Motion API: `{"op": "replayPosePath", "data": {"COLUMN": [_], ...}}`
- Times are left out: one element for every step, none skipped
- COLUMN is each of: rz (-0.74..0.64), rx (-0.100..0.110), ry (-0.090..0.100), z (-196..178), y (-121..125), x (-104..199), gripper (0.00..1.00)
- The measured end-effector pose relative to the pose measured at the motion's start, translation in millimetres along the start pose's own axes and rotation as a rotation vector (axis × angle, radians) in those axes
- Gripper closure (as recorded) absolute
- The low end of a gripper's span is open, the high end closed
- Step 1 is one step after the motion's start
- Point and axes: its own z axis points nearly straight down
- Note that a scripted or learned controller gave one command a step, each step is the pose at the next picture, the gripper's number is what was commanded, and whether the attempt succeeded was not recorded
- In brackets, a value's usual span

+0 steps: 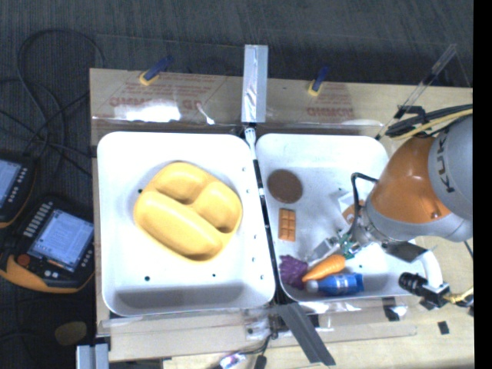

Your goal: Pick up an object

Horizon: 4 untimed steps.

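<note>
From my station, the biggest thing on the counter (115,98) is the yellow bread-shaped piece (187,208), filling the middle of the left bin (115,283) and well apart from the arm. The right bin (323,148) holds the rest, with the arm's orange band (407,183) over its right side. The hand (347,244) sits low in that bin, just above the thick end of the carrot (326,267); I cannot tell how it is set, since the wrist hides it.

The carrot looks like the likely target. It lies slanted near the bin's front wall, with the blue bottle (339,284) touching it below and the purple piece (291,268) at its tip. That crowding is my worry: a grasp could catch the bottle as well, or the tapered carrot could squirt out sideways. The brown disc (284,184) and the small orange waffle block (287,223) lie apart, near the bin's left wall.
</note>
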Motion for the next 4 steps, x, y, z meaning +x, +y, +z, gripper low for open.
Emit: {"op": "replayPosePath", "data": {"rz": [0.075, -0.083, -0.16, -0.161], "rx": [-0.001, 0.01, 0.005, 0.01], "ry": [0.008, 0.014, 0.015, 0.014], "z": [2.2, -88.0, -3.7, -9.9], "y": [71.9, 65.9, 89.3, 89.1], "x": [-54.0, -117.0, -125.6, -125.8], "gripper": [0.0, 0.0, 0.0, 1.0]}}
